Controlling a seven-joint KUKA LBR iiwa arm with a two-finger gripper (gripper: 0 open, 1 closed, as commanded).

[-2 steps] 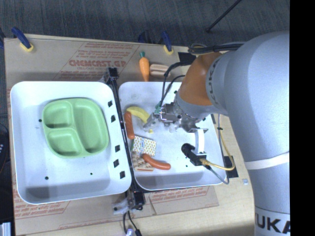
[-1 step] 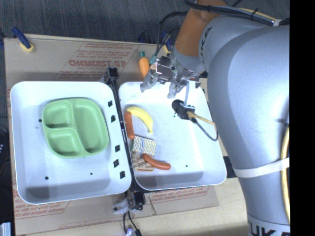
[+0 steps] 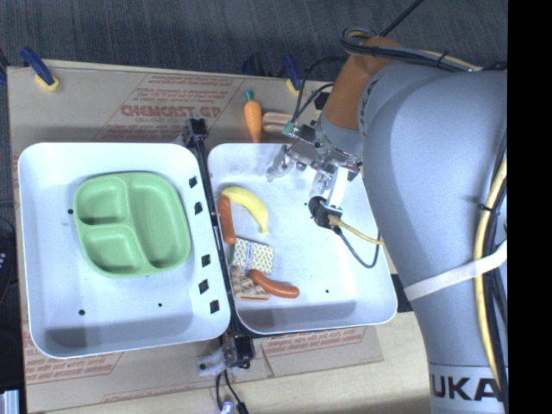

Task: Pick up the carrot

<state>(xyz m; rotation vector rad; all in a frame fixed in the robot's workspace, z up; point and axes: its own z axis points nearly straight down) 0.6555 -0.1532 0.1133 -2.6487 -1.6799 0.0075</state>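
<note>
Orange and tapered, with a small green top, the carrot [image 3: 252, 117] lies outside the bins on the brown board [image 3: 129, 102], just beyond the far rim of the right bin [image 3: 362, 291]. We take that right bin as our landmark. Just beside the carrot, toward the arm, a pale rod-like piece [image 3: 278, 121] rests on the board; we cannot tell what it is.

Inside the right bin, near its left wall, we see a curved yellow banana [image 3: 248, 207] with a smooth skin, and touching it a reddish sausage [image 3: 227, 221] lying lengthwise. Nearer the front rim sit a small patterned packet [image 3: 253, 255] and a second sausage [image 3: 276, 288], glossy and rounded at the ends.

Over the far part of the right bin hangs the gripper [image 3: 297, 158], a metal cluster of thin parts at the end of the broad grey arm [image 3: 431, 171]. We cannot tell how its pincer stands, and we see nothing held in it. A yellow cable [image 3: 358, 234] loops below it over the white floor of the bin.

To the left of the right bin, touching it along a row of black clips [image 3: 205, 261], is the left bin [image 3: 34, 231], shallow, white and round-cornered. It holds a pale green tray [image 3: 131, 222] with three compartments.

Red print on the board beyond the left bin reads "CHEMCAST GP". On the arm's base we read "UKA".
</note>
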